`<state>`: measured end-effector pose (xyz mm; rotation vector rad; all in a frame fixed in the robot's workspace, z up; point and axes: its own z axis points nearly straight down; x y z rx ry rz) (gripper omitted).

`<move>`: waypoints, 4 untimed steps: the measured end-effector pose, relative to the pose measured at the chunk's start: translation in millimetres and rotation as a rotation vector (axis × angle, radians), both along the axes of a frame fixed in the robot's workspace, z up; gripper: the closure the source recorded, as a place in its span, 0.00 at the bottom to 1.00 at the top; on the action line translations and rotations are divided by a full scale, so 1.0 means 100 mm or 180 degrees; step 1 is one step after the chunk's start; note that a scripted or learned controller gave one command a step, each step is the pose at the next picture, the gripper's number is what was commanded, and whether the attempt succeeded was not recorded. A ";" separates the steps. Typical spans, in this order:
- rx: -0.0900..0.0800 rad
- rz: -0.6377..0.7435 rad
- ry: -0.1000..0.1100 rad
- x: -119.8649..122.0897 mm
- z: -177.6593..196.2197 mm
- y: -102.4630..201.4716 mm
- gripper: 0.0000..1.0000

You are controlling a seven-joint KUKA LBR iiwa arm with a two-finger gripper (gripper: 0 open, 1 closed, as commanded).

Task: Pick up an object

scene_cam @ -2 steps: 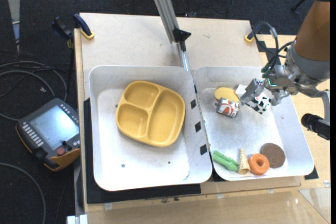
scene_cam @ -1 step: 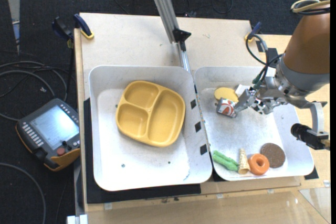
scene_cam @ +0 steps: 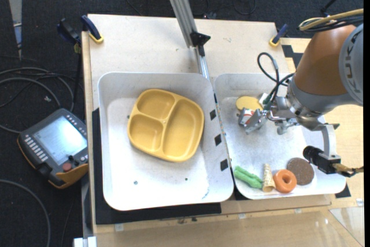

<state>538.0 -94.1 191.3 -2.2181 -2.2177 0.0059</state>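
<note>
— Dark flooring strewn with cables surrounded the bench (scene_cam: 144, 43), didn't it? What sat on top?

— Two shallow white bins, side by side. The left bin (scene_cam: 115, 182) carried a yellow divided plate (scene_cam: 166, 124), three compartments, lying flat near the middle.

— And the right bin (scene_cam: 248, 150)?

— Along its near edge lay a green pod-shaped toy (scene_cam: 248, 177), a pale cone-like piece (scene_cam: 267, 177) touching an orange ring (scene_cam: 285, 180), and a brown disc (scene_cam: 300, 170) just beside the ring. A yellow round object (scene_cam: 248, 103) sat toward the far side.

— Where was the arm?

— The grey arm with its orange band (scene_cam: 326, 61) reached in from the right. The gripper (scene_cam: 251, 119) hung low over the right bin, just beside the yellow object. Something small with red and white showed at its tip, but whether the claw was wide, narrow or clasping that, I couldn't tell.

— Anything off the bench?

— A handheld control pendant (scene_cam: 55, 147) lay on the floor to the left.
</note>
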 end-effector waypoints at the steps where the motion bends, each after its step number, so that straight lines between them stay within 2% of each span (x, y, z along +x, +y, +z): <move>1: -0.0002 -0.0004 -0.0002 0.00 -0.48 -0.08 0.00; 2: -0.0003 0.0001 -0.0023 0.02 -0.35 -0.08 1.00; 3: -0.0008 0.0007 -0.0041 0.05 0.28 -0.12 1.00; 4: -0.0005 0.0008 -0.0026 0.05 0.36 -0.11 1.00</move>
